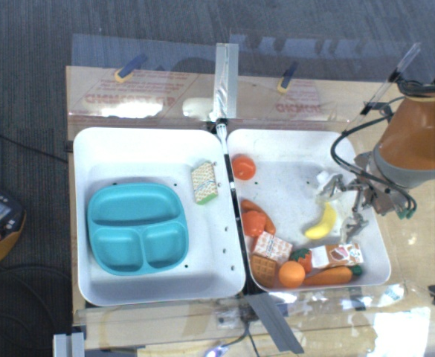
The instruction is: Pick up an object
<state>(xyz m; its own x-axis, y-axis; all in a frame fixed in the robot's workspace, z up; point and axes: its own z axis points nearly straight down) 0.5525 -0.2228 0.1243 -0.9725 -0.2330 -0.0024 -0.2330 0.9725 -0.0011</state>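
1. Looking down on my bench, I see the arm (pixel 410 136) reaching in from the right, its orange band above the right bin (pixel 291 143)
2. My gripper (pixel 349 208) hangs over the right half of that bin, with its fingers (pixel 358 222) spread apart and nothing between them
3. Just left of and below the fingertips lies a yellow banana (pixel 320 224), tilted, close to the gripper but apart from it
4. Along the bin's near wall the toys crowd together: an orange carrot (pixel 327 276), an orange ball (pixel 291 274), a small white and red box (pixel 343 254) and a waffle piece (pixel 262 263) touching or nearly touching one another
5. Against the divider side sit a red tomato (pixel 254 222) and a patterned box (pixel 274 247); farther back, an orange fruit (pixel 243 167) lies by itself near the bin's left wall
6. Open white floor shows in the middle and back of the right bin, between the lone fruit and the gripper, so I have room there
7. In the left bin (pixel 105 143) a teal divided plate (pixel 137 226) takes up the near left part, and a small sponge (pixel 204 182) lies by the right wall, apart from the plate
8. A black cable (pixel 343 149) loops above the right bin's back right corner, beside the wrist
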